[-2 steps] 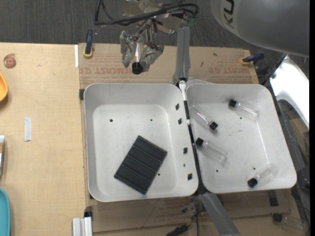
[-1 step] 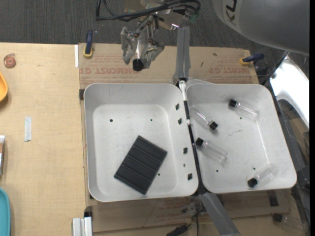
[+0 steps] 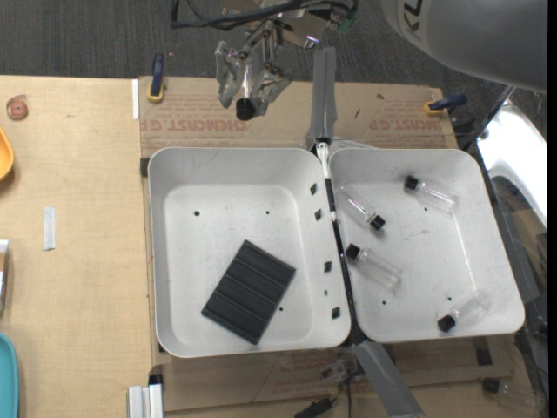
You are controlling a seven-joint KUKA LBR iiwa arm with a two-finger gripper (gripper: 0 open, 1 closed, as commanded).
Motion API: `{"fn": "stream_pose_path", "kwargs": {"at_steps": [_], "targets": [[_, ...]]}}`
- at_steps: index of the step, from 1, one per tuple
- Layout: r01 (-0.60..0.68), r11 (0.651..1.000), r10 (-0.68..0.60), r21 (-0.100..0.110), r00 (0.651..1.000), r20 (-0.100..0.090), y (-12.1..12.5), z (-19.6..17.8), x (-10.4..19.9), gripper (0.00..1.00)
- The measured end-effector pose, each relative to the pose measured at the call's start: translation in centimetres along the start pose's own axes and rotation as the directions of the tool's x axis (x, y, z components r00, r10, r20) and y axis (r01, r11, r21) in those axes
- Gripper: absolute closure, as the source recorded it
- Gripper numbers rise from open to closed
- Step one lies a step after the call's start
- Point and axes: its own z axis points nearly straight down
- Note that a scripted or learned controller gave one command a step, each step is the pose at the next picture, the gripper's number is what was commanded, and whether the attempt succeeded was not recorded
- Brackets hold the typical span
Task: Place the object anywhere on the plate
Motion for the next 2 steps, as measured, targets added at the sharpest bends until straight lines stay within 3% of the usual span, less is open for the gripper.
{"fn": "stream_pose_path", "kwargs": {"at_steps": [2], "targets": [[-0.013, 1.000, 0.013, 0.002, 1.000, 0.011, -0.39, -1.86, 0.06, 1.00]]}}
